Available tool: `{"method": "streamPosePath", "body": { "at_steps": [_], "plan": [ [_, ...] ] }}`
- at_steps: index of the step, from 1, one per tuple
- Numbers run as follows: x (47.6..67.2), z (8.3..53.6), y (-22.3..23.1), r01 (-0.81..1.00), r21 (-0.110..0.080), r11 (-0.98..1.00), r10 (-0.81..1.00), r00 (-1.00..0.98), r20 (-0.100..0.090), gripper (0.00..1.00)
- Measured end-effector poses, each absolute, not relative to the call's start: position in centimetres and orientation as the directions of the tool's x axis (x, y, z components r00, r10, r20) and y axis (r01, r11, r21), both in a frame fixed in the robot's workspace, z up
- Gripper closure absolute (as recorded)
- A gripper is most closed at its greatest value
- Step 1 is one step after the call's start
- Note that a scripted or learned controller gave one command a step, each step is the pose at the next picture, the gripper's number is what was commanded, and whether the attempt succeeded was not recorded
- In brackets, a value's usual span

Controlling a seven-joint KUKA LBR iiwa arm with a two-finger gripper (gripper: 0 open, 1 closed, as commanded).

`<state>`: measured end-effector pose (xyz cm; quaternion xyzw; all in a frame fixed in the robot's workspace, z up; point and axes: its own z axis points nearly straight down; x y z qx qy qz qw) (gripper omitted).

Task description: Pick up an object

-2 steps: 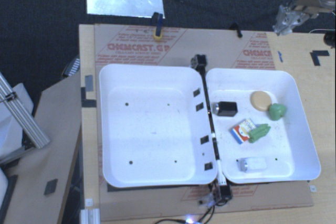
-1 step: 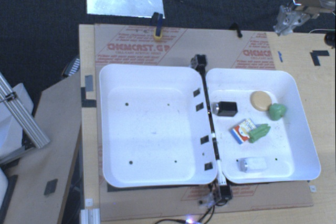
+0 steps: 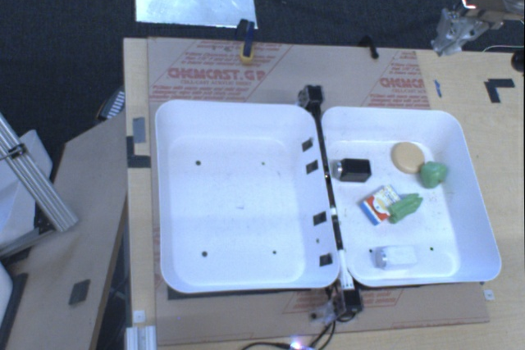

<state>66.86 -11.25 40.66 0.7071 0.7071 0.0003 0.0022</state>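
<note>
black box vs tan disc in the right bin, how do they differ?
The black box is dark and rectangular; the tan disc is pale and round. The box lies near the divider between the bins; the disc sits further right, next to a green ball. Both rest flat in the right bin, apart from the gripper.

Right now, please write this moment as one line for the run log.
gripper: up at far right, beyond the bins, nothing seen in it | right bin: black block, tan disc, green ball, other small items | pick: not done

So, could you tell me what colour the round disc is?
Tan, the round disc in the camera view.
</note>
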Motion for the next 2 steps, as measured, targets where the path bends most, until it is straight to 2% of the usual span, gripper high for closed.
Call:
{"method": "streamPosePath", "body": {
  "at_steps": [2],
  "plan": [
    [66.46,40.79,-10.99,1.0,0.003,0.001,1.0,-0.001,-0.002,1.0]
  ]
}}
